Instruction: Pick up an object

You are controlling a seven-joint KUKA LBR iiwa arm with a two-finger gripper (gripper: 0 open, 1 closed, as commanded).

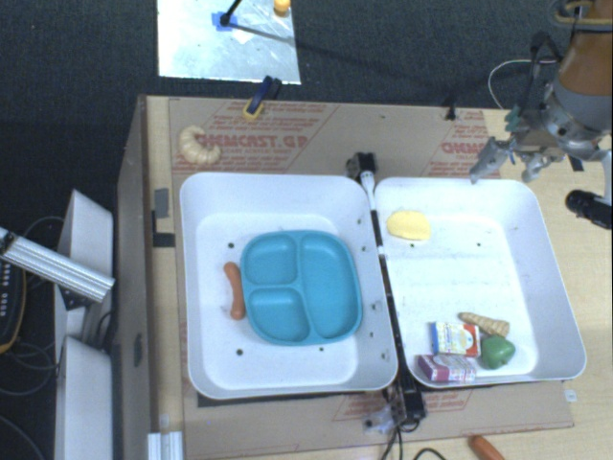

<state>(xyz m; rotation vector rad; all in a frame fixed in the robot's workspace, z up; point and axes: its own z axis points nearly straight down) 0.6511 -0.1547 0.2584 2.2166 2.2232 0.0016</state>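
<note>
Blue tray (300, 287) in left bin (206, 209), gripper (508, 159) above right bin (536, 247)

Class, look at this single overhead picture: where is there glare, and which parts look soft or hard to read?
Camera view: the shiny sheet on the dark floor behind the bench glares brightly; the white right bin looks washed out and evenly lit, with faint shadows; the end effector at the upper right is soft and small; the small carton has unreadable print.

One fixed overhead camera, slanting down on both bins (536, 228) from some height
</note>
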